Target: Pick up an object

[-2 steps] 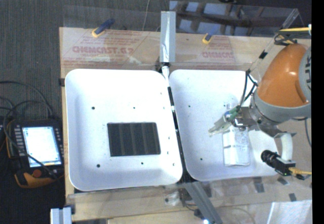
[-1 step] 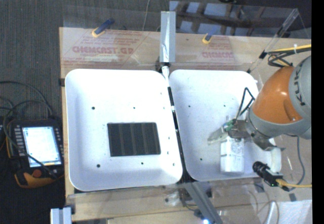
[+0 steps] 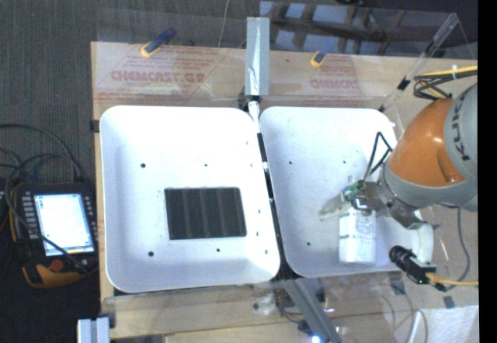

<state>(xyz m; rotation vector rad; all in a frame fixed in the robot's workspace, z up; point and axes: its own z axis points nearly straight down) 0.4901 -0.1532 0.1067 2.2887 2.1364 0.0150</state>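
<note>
So the desk [image 3: 155, 77] carries two white bins side by side. The left bin [image 3: 132, 147] has a dark ribbed rectangular pad [image 3: 205, 213] lying flat in its middle, well away from the action. The right bin [image 3: 311, 147] is where the arm [image 3: 435, 155] is reaching in from the right, its orange band hanging over the bin's right side. The gripper [image 3: 359, 198] sits low near the bin's front right, and just below it, touching or nearly so, is a white bottle-like object [image 3: 357, 237] with its long axis running roughly front to back. Honestly can't tell how wide the jaws are or whether they've got anything. Nothing else crowds the bottle except the bin's front wall close by.
</note>
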